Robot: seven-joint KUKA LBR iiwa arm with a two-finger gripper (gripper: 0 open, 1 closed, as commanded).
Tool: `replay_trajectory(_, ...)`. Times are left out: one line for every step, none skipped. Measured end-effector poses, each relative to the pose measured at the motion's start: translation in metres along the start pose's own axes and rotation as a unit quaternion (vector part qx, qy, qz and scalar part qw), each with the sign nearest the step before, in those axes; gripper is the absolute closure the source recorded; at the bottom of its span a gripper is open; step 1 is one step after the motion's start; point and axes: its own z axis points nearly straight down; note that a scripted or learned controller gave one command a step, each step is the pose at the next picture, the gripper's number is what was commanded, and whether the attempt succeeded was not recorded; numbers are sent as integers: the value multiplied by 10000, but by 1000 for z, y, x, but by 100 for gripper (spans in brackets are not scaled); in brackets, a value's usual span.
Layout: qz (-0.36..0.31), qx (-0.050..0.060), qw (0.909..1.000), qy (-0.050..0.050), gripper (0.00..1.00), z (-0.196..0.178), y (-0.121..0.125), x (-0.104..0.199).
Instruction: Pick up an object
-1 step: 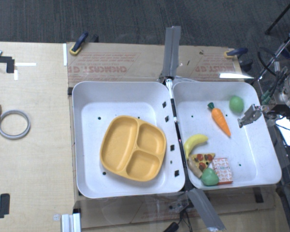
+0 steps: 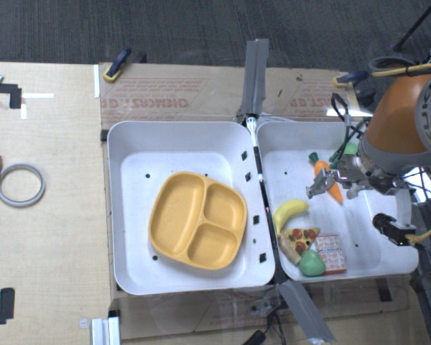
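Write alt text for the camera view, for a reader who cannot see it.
A grey and orange robot arm reaches in from the right, its gripper low over a toy carrot in the right bin, which also holds a banana, pizza slice, green fruit and small box. The left bin holds a yellow divided plate.

Carrot (image 2: 329, 180) in right bin (image 2: 273, 149): lower part hidden behind gripper (image 2: 329, 185); finger state not resolvable. Arm (image 2: 406, 117) cut off by right edge of picture. Green object (image 2: 312, 264) at the bin's near edge overlaps the pizza slice (image 2: 299, 238); print on pink carton (image 2: 330, 252) too small to read.
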Motion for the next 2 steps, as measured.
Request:
replay_trajectory(-396, -21, 9992, -5, 0, 43, 40, -18)
replay_trajectory(-377, 11, 9993, -4, 100, 38, 39, -19)
